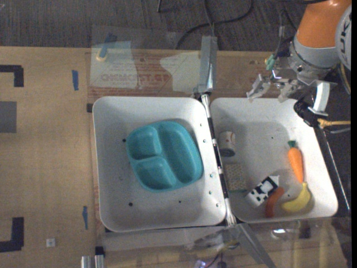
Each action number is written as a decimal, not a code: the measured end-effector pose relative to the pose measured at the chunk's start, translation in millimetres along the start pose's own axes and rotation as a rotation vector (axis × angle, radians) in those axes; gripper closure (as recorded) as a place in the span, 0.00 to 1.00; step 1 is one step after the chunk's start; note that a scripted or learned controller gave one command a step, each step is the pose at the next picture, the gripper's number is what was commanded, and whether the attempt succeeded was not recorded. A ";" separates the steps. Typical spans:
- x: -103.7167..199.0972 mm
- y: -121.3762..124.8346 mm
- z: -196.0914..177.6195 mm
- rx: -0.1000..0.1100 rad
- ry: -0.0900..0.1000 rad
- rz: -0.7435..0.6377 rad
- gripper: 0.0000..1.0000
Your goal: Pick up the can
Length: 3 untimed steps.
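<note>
I see two white bins side by side. The left bin [111,121] holds one blue plate [164,155] with three parts. The right bin [262,121] holds five things. One can [227,143] lies by this bin's left wall, and one rough grey pad [236,176] sits just below the can. Further right of the can are one black and white carton [263,190], one carrot [295,162] and one banana [298,201]. My gripper [271,86] hangs above the bin's top edge, well apart from the can, fingers spread wide with nothing between them.

A tray [164,155] lies in the left bin [106,116]; the right bin [262,113] holds a can [227,143] at its left wall, with a carrot [295,163] and banana [297,201] to the right.
</note>
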<state>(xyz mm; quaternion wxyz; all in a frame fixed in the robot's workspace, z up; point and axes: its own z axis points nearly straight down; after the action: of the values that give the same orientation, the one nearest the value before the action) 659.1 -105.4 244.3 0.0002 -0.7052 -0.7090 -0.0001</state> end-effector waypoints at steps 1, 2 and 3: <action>84.3 -12.6 59.4 0.000 0.000 -0.039 0.00; 83.3 -11.5 48.3 -0.004 0.001 -0.037 1.00; 78.5 -15.1 -133.8 -0.003 -0.002 -0.038 1.00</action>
<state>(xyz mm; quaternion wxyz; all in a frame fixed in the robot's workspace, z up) 643.5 -27.1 378.1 -0.0015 -0.6915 -0.7223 -0.0006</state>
